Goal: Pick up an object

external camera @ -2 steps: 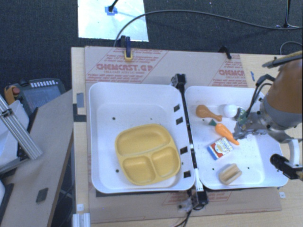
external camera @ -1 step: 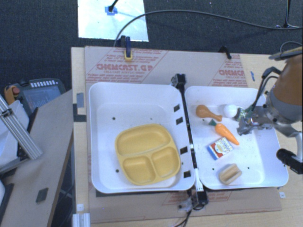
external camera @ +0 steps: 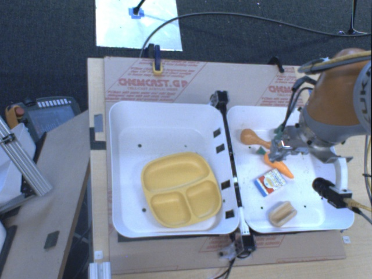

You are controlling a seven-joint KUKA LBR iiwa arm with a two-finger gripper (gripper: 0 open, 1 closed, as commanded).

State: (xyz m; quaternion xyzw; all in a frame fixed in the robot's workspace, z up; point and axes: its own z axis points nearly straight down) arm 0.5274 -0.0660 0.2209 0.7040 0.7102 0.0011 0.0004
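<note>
The left bin (external camera: pixel 125 132) holds a yellow divided plate (external camera: pixel 181 188), lying flat with its two small compartments toward the near edge. It is well apart from the arm and looks to play no part in this step.

Across the central divider, the right bin (external camera: pixel 343 217) holds four small things. A tan wooden piece with a rounded head (external camera: pixel 251 136) lies toward the far side, its handle running right toward the gripper. An orange toy carrot (external camera: pixel 281 167) lies near the bin's middle, its long axis slanting from upper left to lower right, with the narrow tip pointing to the lower right. Just below and left of it sits a small red and white carton (external camera: pixel 270 182), tilted, and nearer the front edge a tan block like a bread slice (external camera: pixel 282 213).

The gripper (external camera: pixel 282 149) hangs right over the upper, thicker end of the carrot, so the carrot runs down and to the right from beneath it. The likely target is this carrot, and a grasp would best close across its slanted axis. Whether the jaws are apart or together cannot be told, since the wrist hides them, and nothing visibly sits between them.
</note>
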